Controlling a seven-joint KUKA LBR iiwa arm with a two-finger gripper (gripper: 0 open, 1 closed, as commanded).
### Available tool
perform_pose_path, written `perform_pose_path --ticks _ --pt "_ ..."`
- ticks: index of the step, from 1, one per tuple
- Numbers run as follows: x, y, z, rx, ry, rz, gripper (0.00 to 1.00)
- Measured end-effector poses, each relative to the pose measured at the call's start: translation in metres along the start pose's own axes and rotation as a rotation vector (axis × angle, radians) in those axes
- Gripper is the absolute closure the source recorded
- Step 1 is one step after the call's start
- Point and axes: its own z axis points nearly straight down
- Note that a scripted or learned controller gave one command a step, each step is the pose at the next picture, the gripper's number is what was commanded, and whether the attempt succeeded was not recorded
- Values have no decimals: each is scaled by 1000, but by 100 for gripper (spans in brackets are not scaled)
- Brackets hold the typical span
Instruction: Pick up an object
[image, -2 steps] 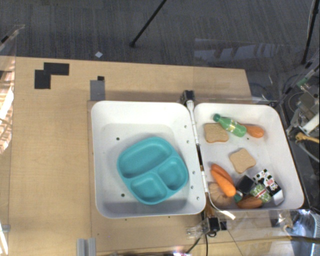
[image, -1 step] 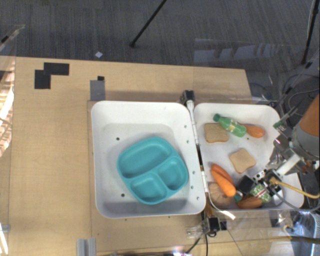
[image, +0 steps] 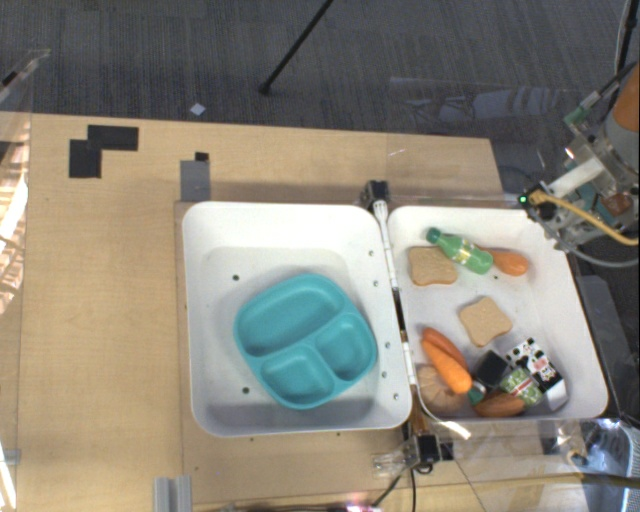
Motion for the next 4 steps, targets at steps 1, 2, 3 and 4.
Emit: perform_pose_path --ticks 1,2,3,4 --pt "-40 -12 173 14 -24 235 100" --pt "-55 -51 109 7 -7 228 100" --pt "-65 -73 105 9 -10 -35 100" --pt "-54 -45 -15 -1 -2 191 100"
